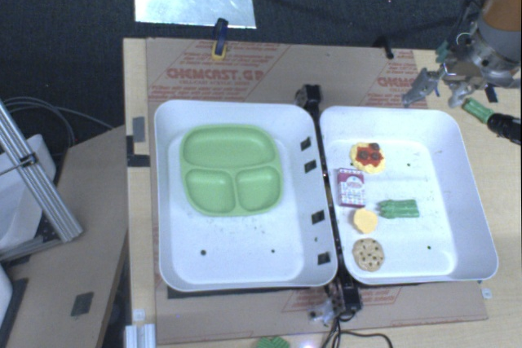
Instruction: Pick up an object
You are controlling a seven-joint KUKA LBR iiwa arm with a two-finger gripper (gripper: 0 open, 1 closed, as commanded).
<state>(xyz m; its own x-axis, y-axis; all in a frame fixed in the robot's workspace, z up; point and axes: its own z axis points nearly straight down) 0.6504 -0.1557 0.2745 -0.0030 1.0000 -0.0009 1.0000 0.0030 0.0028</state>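
From my station, nearest the camera is the right bin's [469,175] front edge, and just inside its front-left corner lies a chocolate-chip cookie [369,254], flat and round, tan with dark specks. Just behind it sits a small yellow piece [365,220], with a green ribbed item [398,209] beside it toward the bin's middle. Further back along the left wall is a small red-and-white carton [351,187] lying flat, then a yellow disc topped with red and dark bits [368,157]. All five cluster in the left half, each lying apart from its neighbours, which I judge leaves finger room around any of them.

The left bin [163,200] carries a pale green divided tray [232,169], set near its middle.

Farthest back, the gripper [432,81] hangs beyond the right bin's far right corner, above the bench and well apart from the items. It carries nothing; I cannot tell how its jaws stand.
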